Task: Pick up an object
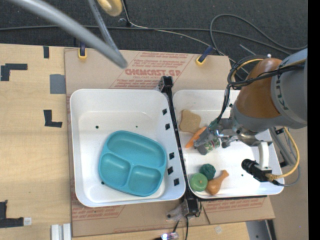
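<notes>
In the right bin (pixel 235 186) lie a tan bread slice (pixel 190 120), an orange carrot (pixel 195 137), a dark green broccoli piece (pixel 208 170), a round green item (pixel 198 183) and a brown drumstick (pixel 218 182). My gripper (pixel 207 144) hangs low over the bin's left part, right beside the carrot's right end and below the bread slice. Nothing is visibly held in it. The grey arm with its orange band (pixel 260 94) reaches in from the right and hides the bin's upper right area.
The left bin (pixel 82 114) holds a teal divided plate (pixel 132 162). A black divider (pixel 173 134) runs between the bins. Cables (pixel 280 171) loop at the right bin's right rim. A grey pole (pixel 65 19) crosses the upper left.
</notes>
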Controlling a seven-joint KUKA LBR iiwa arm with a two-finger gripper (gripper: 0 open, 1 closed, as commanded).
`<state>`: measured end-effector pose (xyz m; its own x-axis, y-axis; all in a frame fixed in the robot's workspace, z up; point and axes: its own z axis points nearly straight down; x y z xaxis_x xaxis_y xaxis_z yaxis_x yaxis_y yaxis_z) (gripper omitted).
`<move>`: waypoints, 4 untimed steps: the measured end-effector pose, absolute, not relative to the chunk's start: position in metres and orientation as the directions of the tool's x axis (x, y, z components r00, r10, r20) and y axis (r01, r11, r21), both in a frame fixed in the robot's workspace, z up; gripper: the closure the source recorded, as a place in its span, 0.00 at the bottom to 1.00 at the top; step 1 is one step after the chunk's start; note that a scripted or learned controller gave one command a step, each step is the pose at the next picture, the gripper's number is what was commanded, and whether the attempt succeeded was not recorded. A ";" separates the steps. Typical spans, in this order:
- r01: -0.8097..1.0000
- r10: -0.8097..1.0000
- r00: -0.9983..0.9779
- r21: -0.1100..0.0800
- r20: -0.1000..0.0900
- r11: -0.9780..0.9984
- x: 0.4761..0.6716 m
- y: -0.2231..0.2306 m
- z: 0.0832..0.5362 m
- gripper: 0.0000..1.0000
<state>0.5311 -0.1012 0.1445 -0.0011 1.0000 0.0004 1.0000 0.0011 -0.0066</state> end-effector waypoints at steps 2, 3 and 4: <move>1.000 1.000 -0.002 -0.006 0.001 0.002 0.530 -0.100 0.103 1.00; 1.000 1.000 0.000 0.004 -0.001 0.000 0.535 -0.107 0.162 1.00; 1.000 1.000 -0.001 0.003 -0.001 0.001 0.531 -0.104 0.206 1.00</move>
